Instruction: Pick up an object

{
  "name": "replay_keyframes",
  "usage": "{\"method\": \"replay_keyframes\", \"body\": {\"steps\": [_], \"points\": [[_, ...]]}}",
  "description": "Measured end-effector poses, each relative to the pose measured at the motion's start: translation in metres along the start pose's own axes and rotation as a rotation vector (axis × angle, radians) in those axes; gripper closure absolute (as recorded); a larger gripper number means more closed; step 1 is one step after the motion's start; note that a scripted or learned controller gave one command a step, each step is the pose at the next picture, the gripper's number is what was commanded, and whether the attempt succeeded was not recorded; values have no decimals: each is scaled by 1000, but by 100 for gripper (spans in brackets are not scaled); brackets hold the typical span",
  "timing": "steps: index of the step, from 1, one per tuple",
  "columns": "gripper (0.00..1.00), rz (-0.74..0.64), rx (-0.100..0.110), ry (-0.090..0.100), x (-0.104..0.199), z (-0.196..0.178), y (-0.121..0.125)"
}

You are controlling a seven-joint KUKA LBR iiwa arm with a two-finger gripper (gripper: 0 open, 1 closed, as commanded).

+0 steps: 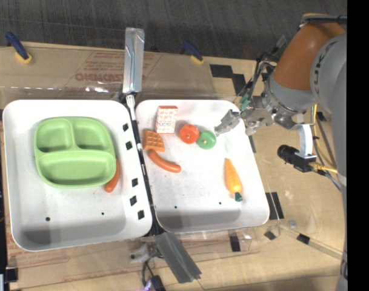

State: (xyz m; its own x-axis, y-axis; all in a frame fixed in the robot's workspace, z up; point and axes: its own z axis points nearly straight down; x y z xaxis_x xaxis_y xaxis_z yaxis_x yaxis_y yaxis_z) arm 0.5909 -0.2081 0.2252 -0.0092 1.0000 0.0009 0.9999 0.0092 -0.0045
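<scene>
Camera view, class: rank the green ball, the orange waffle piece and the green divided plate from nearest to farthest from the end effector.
1. Green ball: right bin, just left of the end effector, nearest.
2. Orange waffle piece: right bin, near its left wall.
3. Green divided plate: left bin, farthest.
</scene>
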Motion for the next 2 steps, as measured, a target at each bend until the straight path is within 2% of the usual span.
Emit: {"method": "replay_keyframes", "body": {"steps": [1,2], "points": [[0,-184,-6,-3,19,-118,-17],[0,109,2,1,9,-15,-26]]}}
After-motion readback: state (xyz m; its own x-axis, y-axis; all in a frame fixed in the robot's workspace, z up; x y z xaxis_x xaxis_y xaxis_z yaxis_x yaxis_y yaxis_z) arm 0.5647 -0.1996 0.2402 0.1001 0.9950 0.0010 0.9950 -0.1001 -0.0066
